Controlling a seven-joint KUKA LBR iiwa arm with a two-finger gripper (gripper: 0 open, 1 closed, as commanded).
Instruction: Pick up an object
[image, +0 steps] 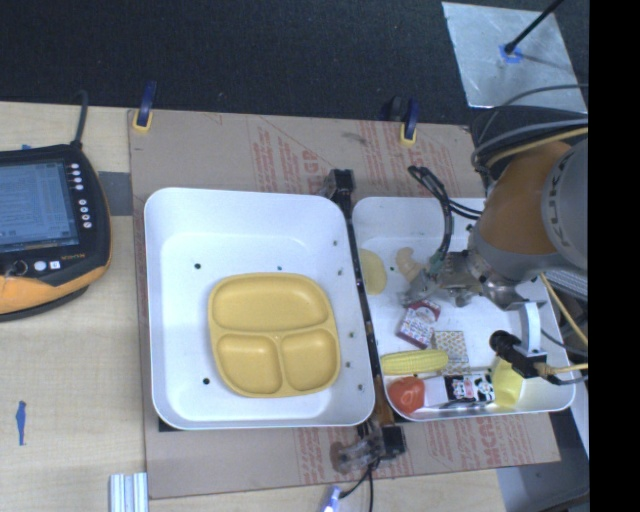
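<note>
Nearest the lens, a small clamp (368, 450) with a cable sits at the near edge of the cardboard sheet (250, 150), below the seam between the two bins. The left bin (170, 300) carries a yellow divided plate (272, 333) with bare white floor all round it. The right bin (380, 215) is crowded along its near wall: a red round thing (406, 394), a corn cob (415, 361), a black-and-white packet (466, 388) and a yellow block (507, 386) lie close together. A chequered packet (451, 347) and a red packet (417, 325) lie just behind them. A pale yellow disc (372, 271) and a beige piece (407, 262) lie toward the far left corner, where the floor is freer.

Red print on the cardboard and the packets' labels are too small to read, as is the lit screen of the orange-and-black pendant (40, 230) on the table (70, 400).

The arm (520, 215) reaches in from the right, wrist bent down. Its claw (428, 292) hangs low over the right bin, just behind the red packet; whether it is released or clenched cannot be told.
</note>
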